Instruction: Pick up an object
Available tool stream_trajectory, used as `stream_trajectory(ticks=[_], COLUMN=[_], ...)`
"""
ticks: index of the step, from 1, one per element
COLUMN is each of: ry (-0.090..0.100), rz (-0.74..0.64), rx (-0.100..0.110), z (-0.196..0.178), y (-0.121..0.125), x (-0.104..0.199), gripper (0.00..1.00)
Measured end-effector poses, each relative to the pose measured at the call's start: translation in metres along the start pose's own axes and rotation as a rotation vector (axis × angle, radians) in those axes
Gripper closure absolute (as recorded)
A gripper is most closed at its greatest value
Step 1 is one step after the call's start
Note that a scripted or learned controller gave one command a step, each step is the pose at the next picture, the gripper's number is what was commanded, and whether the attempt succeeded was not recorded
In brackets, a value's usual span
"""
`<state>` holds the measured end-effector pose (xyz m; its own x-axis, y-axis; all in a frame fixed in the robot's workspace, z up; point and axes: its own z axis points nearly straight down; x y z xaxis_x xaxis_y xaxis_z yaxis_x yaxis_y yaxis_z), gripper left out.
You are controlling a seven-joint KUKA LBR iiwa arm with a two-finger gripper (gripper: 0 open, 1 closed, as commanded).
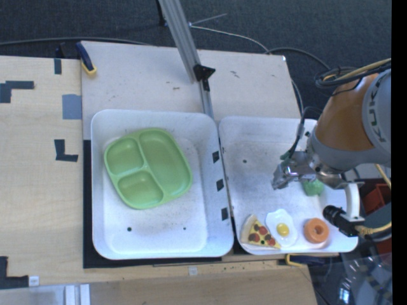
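Over right bin (254,138) | gripper (283,178) aperture: cannot tell | risk: closing beside green toy (313,187), missing it

The tray (147,167) lies in the left bin (102,234); pizza (259,232), egg (281,225), donut (316,231) in the right bin (254,145).

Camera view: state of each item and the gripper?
Green tray: flat in left bin, compartments bare.
Pizza slice: flat, right bin, near edge.
Fried egg: flat, beside pizza slice.
Donut: flat, right of egg.
Green item: partly hidden by arm.
Gripper: over right bin, holding nothing visible.
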<state>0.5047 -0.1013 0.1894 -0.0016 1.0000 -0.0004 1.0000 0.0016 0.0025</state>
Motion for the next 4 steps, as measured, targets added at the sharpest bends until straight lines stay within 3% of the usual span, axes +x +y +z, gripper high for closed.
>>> stream_trajectory(ticks=[1,4], ry=[0.000,0.002], rz=[0.001,-0.006], rx=[-0.001,0.003], z=[-0.043,-0.049], y=[-0.002,0.027], x=[-0.004,0.146], gripper=[1.00,1.00])
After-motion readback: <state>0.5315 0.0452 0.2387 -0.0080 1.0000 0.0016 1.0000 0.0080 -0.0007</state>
